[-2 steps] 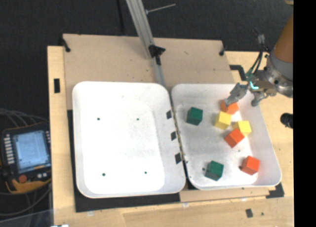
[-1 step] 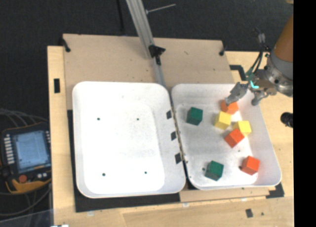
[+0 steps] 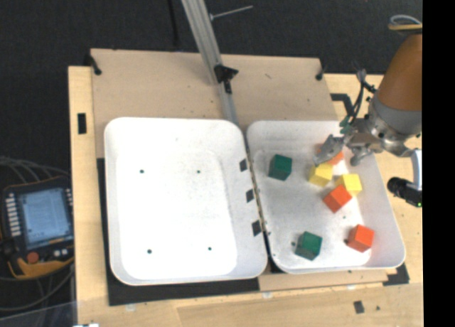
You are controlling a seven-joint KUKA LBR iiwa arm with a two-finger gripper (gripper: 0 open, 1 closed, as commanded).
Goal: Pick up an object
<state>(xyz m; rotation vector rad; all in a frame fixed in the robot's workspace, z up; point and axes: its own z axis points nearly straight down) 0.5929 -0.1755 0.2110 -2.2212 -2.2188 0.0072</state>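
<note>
Your nearest candidate is the yellow cube [image 3: 321,173] in the right bin [image 3: 284,133]; take it as the landmark. It sits in the upper middle of that bin, directly under the gripper [image 3: 343,149]. The gripper's two fingers look spread, one tip just above the cube's upper left corner and the other off to its upper right, though the view is soft there and you cannot tell whether either tip touches it. Nothing sits between the fingers.

Just right of that cube lies a second yellow cube [image 3: 352,183], and just below right an orange cube [image 3: 338,197], close to both. Another orange cube [image 3: 360,237] rests well below right, near the bin's rim. A green cube [image 3: 280,167] lies to the left, and a second green cube [image 3: 308,245] well below. Far left of it all you have the left bin [image 3: 128,197].
</note>
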